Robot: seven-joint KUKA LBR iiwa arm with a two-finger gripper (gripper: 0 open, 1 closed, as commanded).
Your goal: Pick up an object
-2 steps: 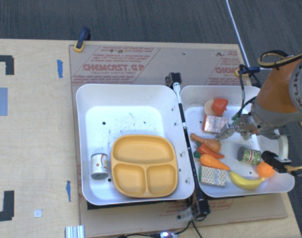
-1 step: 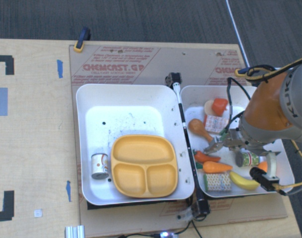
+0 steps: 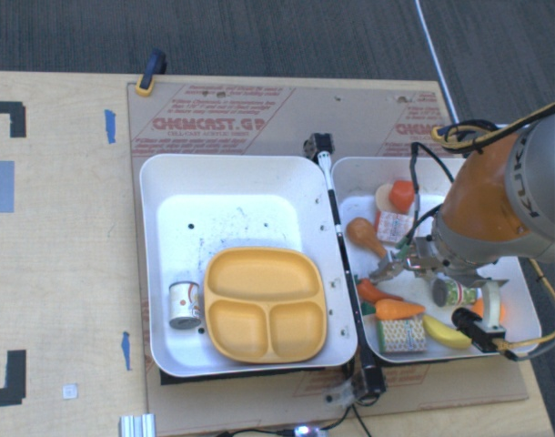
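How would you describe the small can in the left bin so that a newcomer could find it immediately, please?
Start at the left white plastic bin, which holds a large yellow three-compartment plate. Just left of that plate, near the bin's left wall, a small silver metal can lies on its side. It is the only small cylindrical item in that bin.

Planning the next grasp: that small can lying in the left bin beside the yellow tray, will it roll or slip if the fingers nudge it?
Probably yes. The small can lies on its side on the smooth left bin floor, so a nudge could roll it. The yellow tray sits close beside it and may stop it that way. Its hard round wall looks slippery.
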